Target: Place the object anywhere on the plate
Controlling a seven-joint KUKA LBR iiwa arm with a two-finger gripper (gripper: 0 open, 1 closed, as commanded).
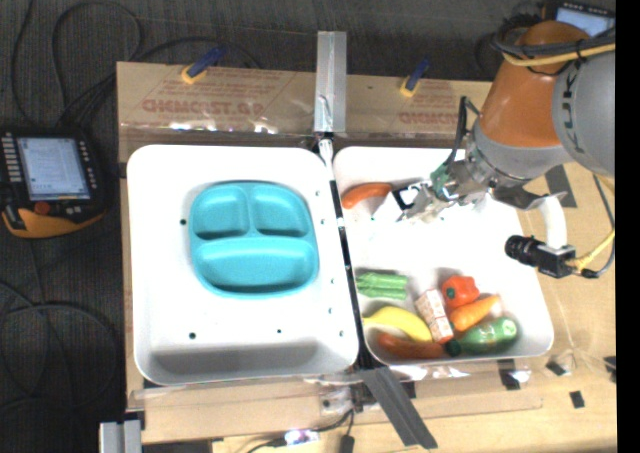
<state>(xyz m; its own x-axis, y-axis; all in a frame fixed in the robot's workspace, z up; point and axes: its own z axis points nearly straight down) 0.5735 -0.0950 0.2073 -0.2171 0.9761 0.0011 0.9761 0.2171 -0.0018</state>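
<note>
In the camera view the gripper (425,199) hangs over the right bin (520,286), its fingers apart and bare; an orange piece (362,194) lies just to their left, the toy food heap (440,319) below them, and the blue plate (254,238) well off left in the other bin (160,336); a grab near the divider could slip or clip it; the tabletop (230,101) is brown board, cables trailing over dark floor (60,31)

Gripper (425,199) over the right bin (520,271). Orange food piece (362,195) just to its left; toy foods (440,319) below it; blue plate (254,237) far left, in the left bin (160,271).
</note>
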